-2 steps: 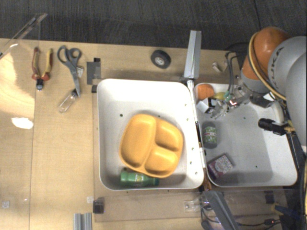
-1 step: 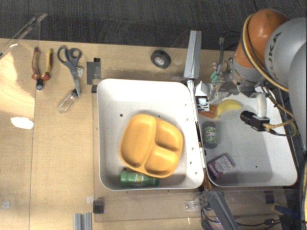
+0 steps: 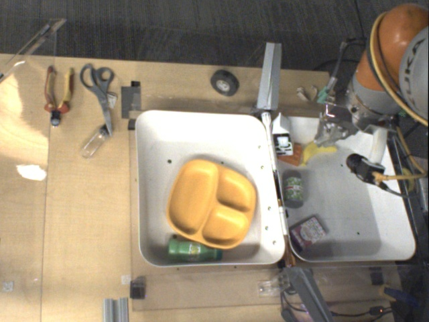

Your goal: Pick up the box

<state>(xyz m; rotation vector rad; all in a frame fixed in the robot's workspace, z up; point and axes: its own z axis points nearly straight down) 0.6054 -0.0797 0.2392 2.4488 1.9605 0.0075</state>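
Lying flat near the front left corner of the right bin: a small purple box, likely the one to pick up. Resting on its wide side, top face up, so probably easy to grab from above. Near a green can, not touching it.

Hanging at the back of the same bin, on the arm, well apart from the box: the jaws. Too blurry to tell if apart or together. Nothing seen held. Right by a yellow thing.

Tucked in the back left corner: a white carton with a black label.

Some print on the box, the can and the carton, all too small to read.

In the left bin: a yellow plate and a green bottle, out of the way.
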